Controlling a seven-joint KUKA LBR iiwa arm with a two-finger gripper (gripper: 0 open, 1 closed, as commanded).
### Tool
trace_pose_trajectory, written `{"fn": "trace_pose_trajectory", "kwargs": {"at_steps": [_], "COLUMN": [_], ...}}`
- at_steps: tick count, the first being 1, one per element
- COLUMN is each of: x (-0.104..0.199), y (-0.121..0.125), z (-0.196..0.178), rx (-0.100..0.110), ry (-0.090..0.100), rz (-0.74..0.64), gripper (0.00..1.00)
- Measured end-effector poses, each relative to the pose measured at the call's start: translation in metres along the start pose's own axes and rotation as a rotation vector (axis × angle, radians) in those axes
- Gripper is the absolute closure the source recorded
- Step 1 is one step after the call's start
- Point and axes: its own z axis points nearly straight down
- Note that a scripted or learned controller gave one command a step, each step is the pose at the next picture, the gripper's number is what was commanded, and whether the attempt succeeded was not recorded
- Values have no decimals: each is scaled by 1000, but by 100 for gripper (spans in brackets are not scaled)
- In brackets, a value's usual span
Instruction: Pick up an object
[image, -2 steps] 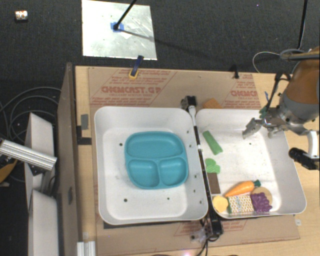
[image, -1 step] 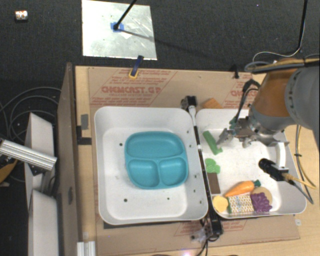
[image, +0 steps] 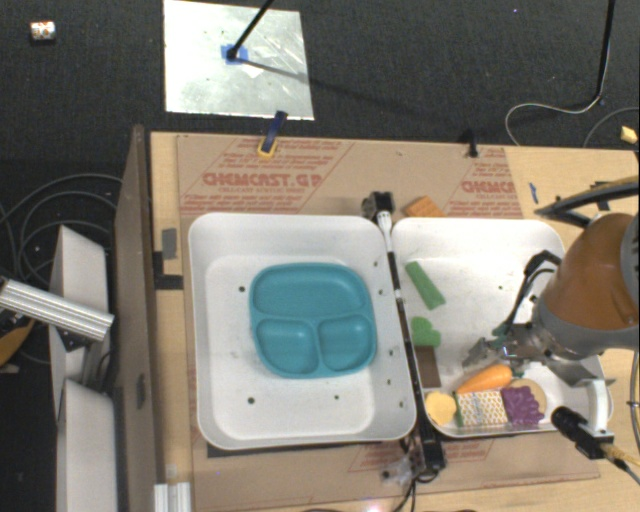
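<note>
The carrot (image: 487, 378) lies in the right bin (image: 470, 240), near its front wall, and it is the thing closest to the gripper (image: 495, 350). The gripper hangs just above and behind the carrot. Its dark fingers seem to be spread a little, with nothing between them, so I judge them released; the carrot is not held.

In my judgement the step in hand is the reach down to a grasp. The next move calls for a short descent, with the fingers going on both sides of the carrot across its narrow width, and then a firm closing before any lift.

Around the carrot it is crowded. A yellow piece (image: 440, 407) lies at its left end, a waffle-like block (image: 480, 409) is just in front, and purple grapes (image: 522, 404) are beside that block. The front wall is very near, so the fingers have little room on that side and could push the neighbours.

Behind, the bin has more open floor. A green stick (image: 425, 284) and a green piece (image: 425, 331) rest near the wall between the bins. The left bin (image: 215, 300) carries a teal tray (image: 313, 318), well apart from the work.
</note>
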Motion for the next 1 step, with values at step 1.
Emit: {"fn": "trace_pose_trajectory", "kwargs": {"at_steps": [1], "x": [-42], "y": [106], "z": [-14], "rx": [-22], "ry": [-8], "rz": [-11], "gripper": [0]}}
